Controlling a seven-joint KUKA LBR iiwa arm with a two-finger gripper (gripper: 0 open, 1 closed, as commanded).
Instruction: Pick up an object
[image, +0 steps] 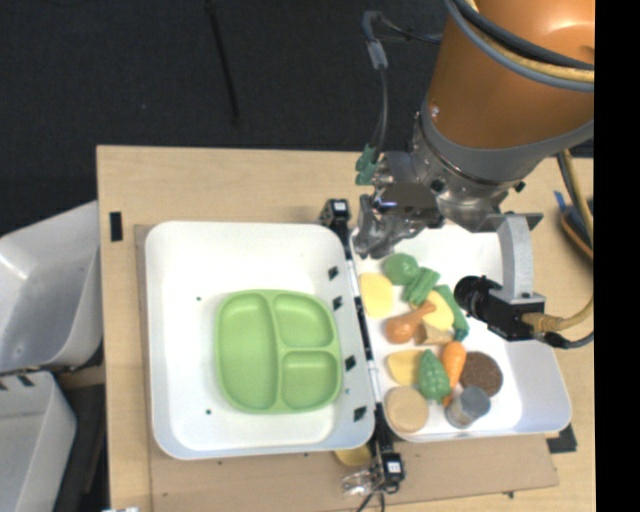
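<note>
My gripper hangs low over the far left corner of the right bin, just behind the pile of toy food. Nearest to it are a dark green piece and a pale yellow piece. Further forward lie a light green piece, an orange-brown piece, a carrot, a knobbly green piece, a brown disc, a beige round and a small grey cup. I see nothing held in the gripper.
A green divided plate lies in the left bin. A black fixture with a cable sits over the right bin's right side. The arm's big orange and grey body looms above the right bin's far edge.
</note>
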